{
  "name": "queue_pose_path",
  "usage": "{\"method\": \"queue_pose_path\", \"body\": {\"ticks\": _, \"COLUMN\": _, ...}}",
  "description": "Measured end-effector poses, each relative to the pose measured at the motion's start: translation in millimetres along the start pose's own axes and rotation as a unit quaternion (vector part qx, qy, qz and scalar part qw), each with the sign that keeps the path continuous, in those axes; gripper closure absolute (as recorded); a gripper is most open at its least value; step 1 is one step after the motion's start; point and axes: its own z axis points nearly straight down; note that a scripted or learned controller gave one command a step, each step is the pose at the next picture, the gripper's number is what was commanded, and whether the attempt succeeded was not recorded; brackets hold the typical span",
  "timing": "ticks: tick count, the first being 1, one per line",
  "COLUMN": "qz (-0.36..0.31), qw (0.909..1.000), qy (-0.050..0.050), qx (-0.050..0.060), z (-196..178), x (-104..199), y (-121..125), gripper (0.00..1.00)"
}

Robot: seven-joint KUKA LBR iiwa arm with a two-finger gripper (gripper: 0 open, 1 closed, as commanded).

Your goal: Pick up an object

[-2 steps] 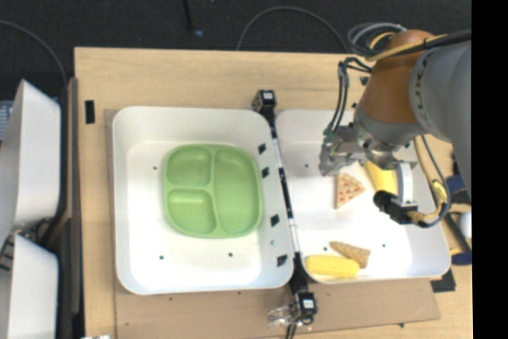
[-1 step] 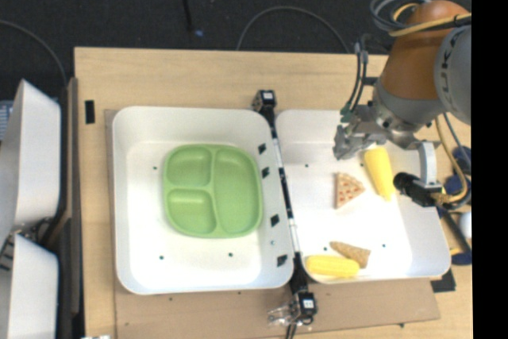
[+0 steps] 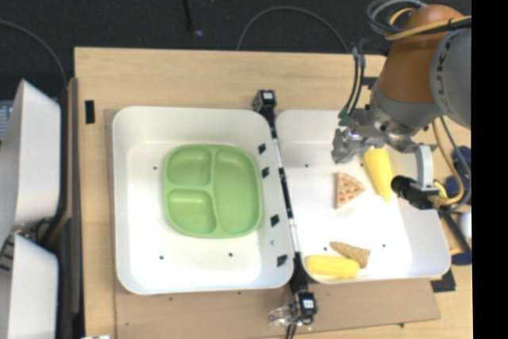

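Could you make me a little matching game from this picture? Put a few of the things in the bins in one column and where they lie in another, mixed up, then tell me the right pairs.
Things:
1. green divided plate
2. pizza slice
3. banana
4. corn cob

Places:
A. at the near edge of the right bin, beside a brown snack
B. in the middle of the left bin
C. in the right bin, just below the gripper, left of the corn
D. in the right bin, lying next to the gripper on its right side in the view

Pairs: 1-B, 2-C, 3-A, 4-D
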Motion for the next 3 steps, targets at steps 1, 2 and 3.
{"method": "queue_pose_path", "body": {"ticks": 1, "qz": -0.008, "qw": 1.0, "qy": 0.001, "qx": -0.002, "z": -17.6, "x": 45.2, "y": 15.0, "gripper": 1.0}}
{"method": "queue_pose_path", "body": {"ticks": 2, "qz": -0.008, "qw": 1.0, "qy": 0.001, "qx": -0.002, "z": -32.4, "x": 94.6, "y": 32.5, "gripper": 1.0}}
{"method": "queue_pose_path", "body": {"ticks": 3, "qz": -0.009, "qw": 1.0, "qy": 0.001, "qx": -0.002, "z": -45.6, "x": 147.5, "y": 42.7, "gripper": 1.0}}
